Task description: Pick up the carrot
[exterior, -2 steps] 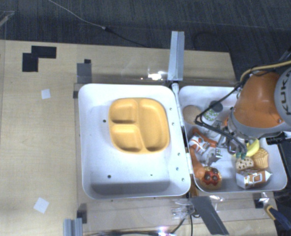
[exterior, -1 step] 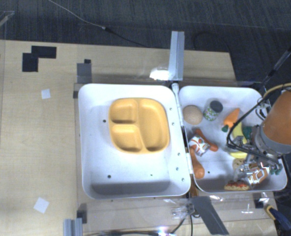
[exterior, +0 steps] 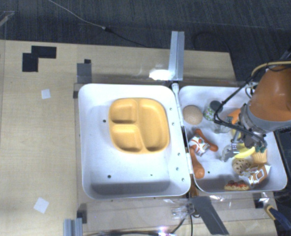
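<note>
A yellow three-compartment plate (exterior: 137, 124) is being held by the left bin (exterior: 91, 146), while the carrot (exterior: 198, 162) is being kept in the cluttered right bin (exterior: 278, 173) near the gripper (exterior: 230, 151), whose grasp cannot be told.

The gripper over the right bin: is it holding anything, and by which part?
Cannot be told. The gripper hangs low among the toy food by a banana; nothing shows between its fingers.

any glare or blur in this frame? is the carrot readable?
Camera view: a blown-out glare spot sits on the bench behind the left bin; soft shadow falls along that bin's near wall. The carrot by the right bin's left wall is readable but soft; the clutter under the gripper blurs together.
</note>
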Tool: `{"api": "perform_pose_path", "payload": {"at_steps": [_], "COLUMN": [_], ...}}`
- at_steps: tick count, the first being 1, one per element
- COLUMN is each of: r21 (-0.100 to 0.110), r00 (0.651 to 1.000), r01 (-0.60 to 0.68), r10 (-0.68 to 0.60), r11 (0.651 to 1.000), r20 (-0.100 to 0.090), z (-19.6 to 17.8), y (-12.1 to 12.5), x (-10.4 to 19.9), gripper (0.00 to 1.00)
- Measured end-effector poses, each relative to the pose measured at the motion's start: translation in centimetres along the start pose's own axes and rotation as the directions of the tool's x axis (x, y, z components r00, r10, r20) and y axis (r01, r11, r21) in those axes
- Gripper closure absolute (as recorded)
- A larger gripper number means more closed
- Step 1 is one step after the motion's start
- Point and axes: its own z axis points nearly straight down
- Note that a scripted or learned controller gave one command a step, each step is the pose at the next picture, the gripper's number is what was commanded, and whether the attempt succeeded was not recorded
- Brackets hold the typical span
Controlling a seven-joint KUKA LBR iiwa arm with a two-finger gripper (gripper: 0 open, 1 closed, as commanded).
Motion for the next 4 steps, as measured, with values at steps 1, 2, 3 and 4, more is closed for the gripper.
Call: {"api": "perform_pose_path", "payload": {"at_steps": [1,2,3,4], "r21": [-0.001,0.0,0.0,-0.001], "r00": [0.992,0.992,0.997,0.912], "r01": [-0.127,-0.123,-0.071,-0.41], "r10": [0.127,0.123,0.071,0.41], "r11": [0.992,0.992,0.997,0.912], "r20": [-0.002,-0.002,0.0,0.003], "z": [0.2,0.1,-0.1,-0.1], "y": [-0.2,0.7,2.4,0.1], "x": [-6.4,-3.5,0.7,5.8], "gripper": [0.0,0.0,0.0,0.0]}}
